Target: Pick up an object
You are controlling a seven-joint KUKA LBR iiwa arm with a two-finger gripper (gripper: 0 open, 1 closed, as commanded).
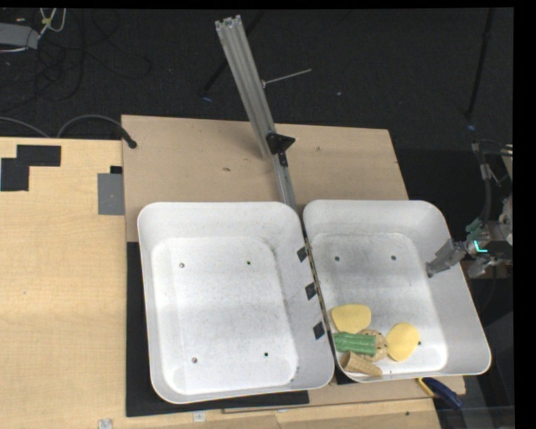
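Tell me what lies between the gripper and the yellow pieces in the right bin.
Bare white bin floor separates the gripper from the yellow pieces, seen in the camera view.

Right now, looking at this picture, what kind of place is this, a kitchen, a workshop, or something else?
Most likely a robotics lab test bench. Two shallow white bins, the left bin and the right bin, sit on a plywood bench, an aluminium rail slants overhead, and cables trail across the dark floor.

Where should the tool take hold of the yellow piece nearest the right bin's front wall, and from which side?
Take the rounded yellow piece across its middle, coming straight down from above. It lies apart from the bin wall on its right, but the green piece and tan bits crowd its left, so probably set the fingers front-to-back, not left-right.
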